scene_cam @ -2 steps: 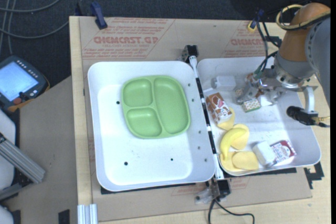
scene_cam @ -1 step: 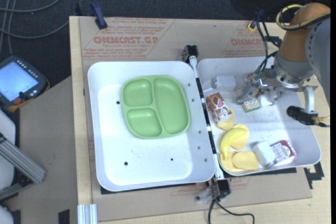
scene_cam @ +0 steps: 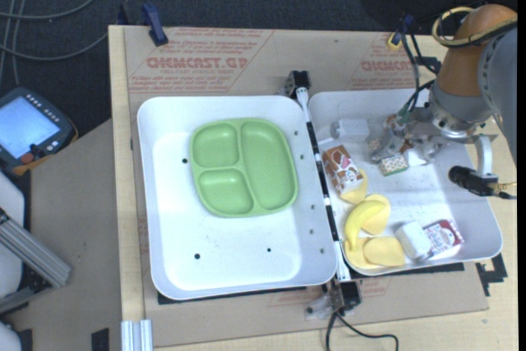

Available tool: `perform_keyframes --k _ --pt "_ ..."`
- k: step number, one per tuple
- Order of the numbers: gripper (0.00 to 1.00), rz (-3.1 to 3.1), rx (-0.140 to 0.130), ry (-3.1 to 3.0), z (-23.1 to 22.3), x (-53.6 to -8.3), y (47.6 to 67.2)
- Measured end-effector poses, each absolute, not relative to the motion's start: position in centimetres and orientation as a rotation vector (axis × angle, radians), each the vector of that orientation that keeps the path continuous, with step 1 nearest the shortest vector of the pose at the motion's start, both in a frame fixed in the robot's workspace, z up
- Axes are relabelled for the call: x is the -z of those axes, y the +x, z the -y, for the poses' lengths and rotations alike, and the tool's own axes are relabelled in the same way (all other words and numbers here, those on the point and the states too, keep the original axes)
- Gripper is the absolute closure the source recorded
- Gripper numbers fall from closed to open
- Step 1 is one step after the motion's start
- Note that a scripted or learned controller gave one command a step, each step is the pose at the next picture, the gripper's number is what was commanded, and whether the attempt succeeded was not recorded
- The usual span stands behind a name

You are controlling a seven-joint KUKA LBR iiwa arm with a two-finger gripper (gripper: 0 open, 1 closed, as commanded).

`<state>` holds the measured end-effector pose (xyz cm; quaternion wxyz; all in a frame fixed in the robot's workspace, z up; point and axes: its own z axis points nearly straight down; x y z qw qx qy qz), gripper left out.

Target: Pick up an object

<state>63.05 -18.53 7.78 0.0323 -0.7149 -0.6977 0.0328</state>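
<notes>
Whether your pincer (scene_cam: 394,145) was clenched you couldn't tell as it hung by the right bin's (scene_cam: 485,247) far edge, "CHEMCAST GP" printed on the board (scene_cam: 214,53) beyond.

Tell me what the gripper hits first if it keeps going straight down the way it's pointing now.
Most likely the small speckled packet lying just below the gripper in the right bin. Depth is hard to judge from this slanted view, so it could instead meet the bin floor right beside the packet.

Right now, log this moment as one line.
tool low in right bin | over small packet | grip unclear | green tray in left bin
</notes>
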Motion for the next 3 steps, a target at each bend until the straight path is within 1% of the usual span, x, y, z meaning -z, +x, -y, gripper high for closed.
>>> perform_keyframes --k 3 --pt "0.0 2.148 -0.101 -2.201 18.54 -7.78 63.06"
